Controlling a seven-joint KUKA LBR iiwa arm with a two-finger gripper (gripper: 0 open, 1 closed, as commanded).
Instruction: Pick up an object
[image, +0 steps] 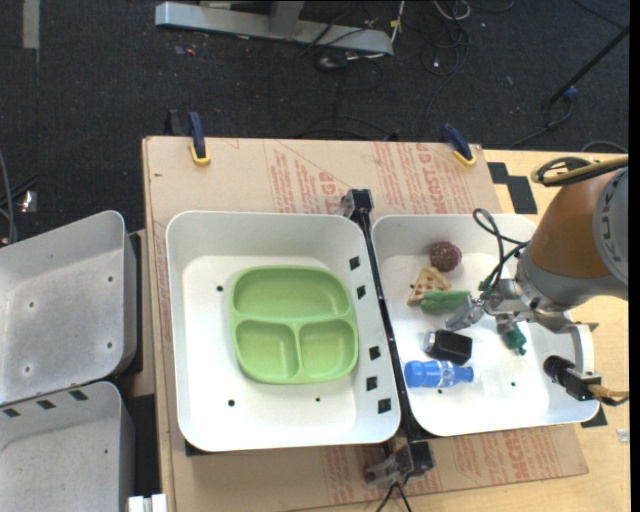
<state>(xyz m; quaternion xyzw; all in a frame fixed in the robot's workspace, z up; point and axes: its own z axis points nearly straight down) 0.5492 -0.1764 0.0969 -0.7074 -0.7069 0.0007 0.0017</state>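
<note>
Spanning the frame's centre, the brown cardboard-topped surface (300, 175) carries two shallow white plastic bins side by side, touching along a black divider. The left bin (200, 400) holds a light green three-compartment plastic tray (294, 322), with bare floor around it. The right bin (520, 415) holds the small items: a blue plastic bottle (437, 374) lying near the front, a black block (450, 346), a tan wedge (428, 282), a dark red ball (445, 255). The grey arm with orange band (580, 235) is cut off at the right edge. The tool (487, 310) sits low among these items; whether it is spread or closed cannot be made out.
</note>
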